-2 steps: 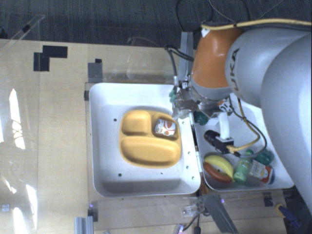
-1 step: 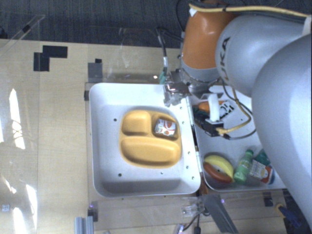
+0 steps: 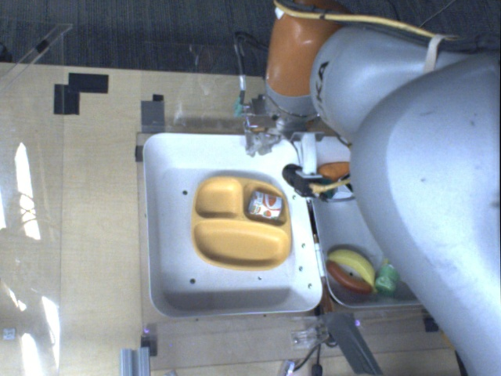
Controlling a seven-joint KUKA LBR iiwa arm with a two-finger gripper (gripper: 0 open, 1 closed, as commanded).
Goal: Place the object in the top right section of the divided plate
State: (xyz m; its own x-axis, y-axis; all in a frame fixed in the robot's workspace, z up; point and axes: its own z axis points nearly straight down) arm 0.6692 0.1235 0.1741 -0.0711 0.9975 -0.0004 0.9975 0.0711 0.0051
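Note:
A yellow divided plate (image 3: 239, 245) lies in the middle of the left white bin (image 3: 168, 210). A small white and orange-red packet (image 3: 265, 204) rests in the plate's top right section. My gripper (image 3: 258, 141) hangs over the far edge of the left bin, above and behind the plate, well apart from the packet. Nothing shows between its tips. The grey arm with its orange band (image 3: 297, 45) covers the upper right of the view.
The right bin (image 3: 333, 233) holds an orange piece (image 3: 335, 168) near its far end, and a yellow banana (image 3: 354, 265), a red item (image 3: 347, 280) and a green item (image 3: 386, 279) at its near end. The arm hides most of that bin.

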